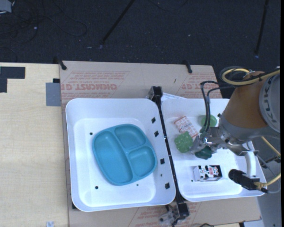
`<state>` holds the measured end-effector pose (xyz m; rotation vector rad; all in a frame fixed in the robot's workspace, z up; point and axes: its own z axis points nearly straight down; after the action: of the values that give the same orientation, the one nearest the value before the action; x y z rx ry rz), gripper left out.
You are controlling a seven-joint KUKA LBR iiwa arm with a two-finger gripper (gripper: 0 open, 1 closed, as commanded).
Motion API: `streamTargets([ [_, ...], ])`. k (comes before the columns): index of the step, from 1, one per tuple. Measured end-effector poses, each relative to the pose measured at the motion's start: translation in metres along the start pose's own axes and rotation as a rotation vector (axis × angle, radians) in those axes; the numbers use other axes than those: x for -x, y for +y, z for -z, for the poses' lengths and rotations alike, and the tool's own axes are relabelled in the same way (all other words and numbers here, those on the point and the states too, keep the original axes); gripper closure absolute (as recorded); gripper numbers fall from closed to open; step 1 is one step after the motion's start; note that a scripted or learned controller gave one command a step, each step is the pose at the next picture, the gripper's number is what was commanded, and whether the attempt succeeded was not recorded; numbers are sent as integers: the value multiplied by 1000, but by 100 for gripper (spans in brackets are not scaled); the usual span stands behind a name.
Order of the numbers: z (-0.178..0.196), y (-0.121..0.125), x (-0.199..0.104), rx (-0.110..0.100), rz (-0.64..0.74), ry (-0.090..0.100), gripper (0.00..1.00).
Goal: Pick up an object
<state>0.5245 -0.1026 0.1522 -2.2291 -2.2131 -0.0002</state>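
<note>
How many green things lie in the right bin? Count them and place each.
3: a green block mid-bin, a dark green piece by the gripper, a light green piece against the arm. More may be hidden beneath it.

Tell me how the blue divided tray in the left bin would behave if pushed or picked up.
The blue tray looks moulded and rigid, so probably stiff. Lying flat in the left bin, it should slide rather than roll. Its low rim likely offers little grip.
</note>
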Motion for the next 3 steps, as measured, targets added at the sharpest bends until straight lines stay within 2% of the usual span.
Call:
streamTargets([
  [1,53,-9,5,2,0,-1,100],
  [2,70,-9,6,0,4,0,100],
  [3,80,7,-46,-2,12,2,100],
])
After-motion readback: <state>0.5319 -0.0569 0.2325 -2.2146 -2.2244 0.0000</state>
